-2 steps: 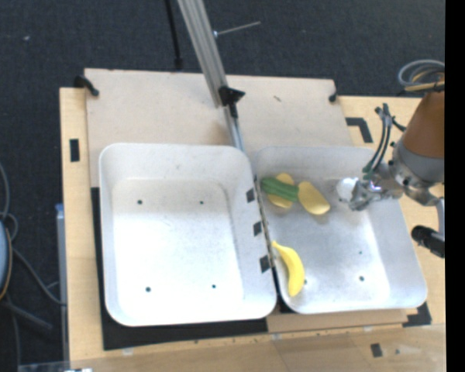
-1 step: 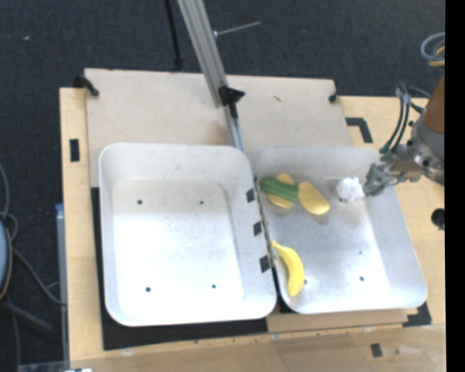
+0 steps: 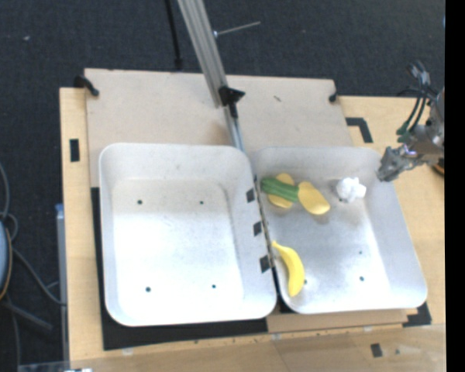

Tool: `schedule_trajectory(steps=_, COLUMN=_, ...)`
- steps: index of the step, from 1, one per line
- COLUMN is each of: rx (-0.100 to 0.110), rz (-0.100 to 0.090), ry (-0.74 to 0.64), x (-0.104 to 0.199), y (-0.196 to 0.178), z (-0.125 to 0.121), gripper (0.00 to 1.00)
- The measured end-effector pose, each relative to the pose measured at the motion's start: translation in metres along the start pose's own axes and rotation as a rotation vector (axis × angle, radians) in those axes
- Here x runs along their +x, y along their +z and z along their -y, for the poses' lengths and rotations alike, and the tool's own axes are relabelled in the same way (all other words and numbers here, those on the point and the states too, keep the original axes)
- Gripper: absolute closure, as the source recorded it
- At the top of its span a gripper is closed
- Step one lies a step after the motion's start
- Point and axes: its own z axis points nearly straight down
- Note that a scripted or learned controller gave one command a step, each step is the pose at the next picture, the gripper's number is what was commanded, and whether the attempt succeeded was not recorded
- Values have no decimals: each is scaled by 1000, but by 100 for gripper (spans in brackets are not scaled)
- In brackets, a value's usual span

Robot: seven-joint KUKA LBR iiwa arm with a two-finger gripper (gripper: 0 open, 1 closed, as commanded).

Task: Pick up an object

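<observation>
The gripper hangs at the far right of the bench, over the upper right rim of the right bin, at the end of a grey metal wrist with cables above it. It is small and blurred at this slant, and nothing can be seen between its tips; it touches none of the objects. Whether it is apart or together cannot be told.

Inside the right bin, a crumpled white ball lies nearest the tool, just down and left of it yet apart from it. Further left, a yellow lemon-shaped piece rests beside a green piece, which lies across a second yellow piece near the divider between the bins. A banana lies lower down, close against the bin's left wall.

The left bin sits alongside, touching the right one. A slanted aluminium post rises from behind the bins.
</observation>
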Motion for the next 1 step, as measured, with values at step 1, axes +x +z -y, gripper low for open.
schedule_trajectory(steps=1, rx=7, rz=-3, ry=-1, x=47, y=0, z=0, gripper=100)
